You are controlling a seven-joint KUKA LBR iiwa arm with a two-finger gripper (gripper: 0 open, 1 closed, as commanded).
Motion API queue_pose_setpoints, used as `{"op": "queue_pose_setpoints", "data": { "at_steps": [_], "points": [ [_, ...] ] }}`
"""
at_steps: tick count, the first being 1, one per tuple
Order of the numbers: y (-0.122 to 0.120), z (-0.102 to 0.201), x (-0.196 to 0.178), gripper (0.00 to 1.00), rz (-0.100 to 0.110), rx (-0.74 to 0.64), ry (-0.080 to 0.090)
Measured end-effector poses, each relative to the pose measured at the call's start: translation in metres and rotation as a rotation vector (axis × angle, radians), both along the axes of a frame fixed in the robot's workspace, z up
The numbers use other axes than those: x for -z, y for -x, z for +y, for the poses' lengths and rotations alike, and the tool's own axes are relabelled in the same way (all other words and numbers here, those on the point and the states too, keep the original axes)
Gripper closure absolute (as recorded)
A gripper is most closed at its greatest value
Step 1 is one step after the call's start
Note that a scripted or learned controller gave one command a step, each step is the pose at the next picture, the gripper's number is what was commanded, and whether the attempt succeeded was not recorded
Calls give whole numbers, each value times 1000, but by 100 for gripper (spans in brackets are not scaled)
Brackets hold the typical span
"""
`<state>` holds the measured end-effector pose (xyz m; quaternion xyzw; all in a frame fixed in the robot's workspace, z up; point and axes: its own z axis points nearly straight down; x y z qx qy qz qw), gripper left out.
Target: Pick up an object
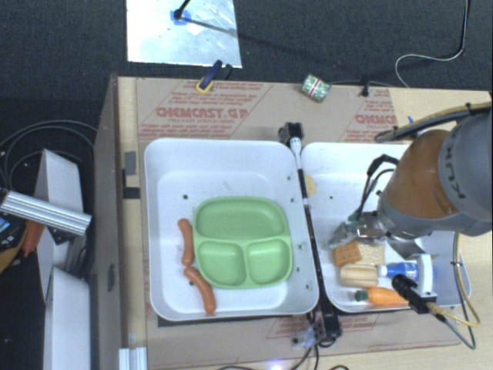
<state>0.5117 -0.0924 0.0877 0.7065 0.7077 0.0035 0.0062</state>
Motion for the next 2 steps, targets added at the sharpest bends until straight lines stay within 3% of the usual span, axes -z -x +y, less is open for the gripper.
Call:
{"op": "queue_pose_setpoints", "data": {
  "at_steps": [1,2],
  "points": [
    [21,8,0,0,-2,1,2],
    [-35,-59,-69,0,9,2,-2]
  ]
}}
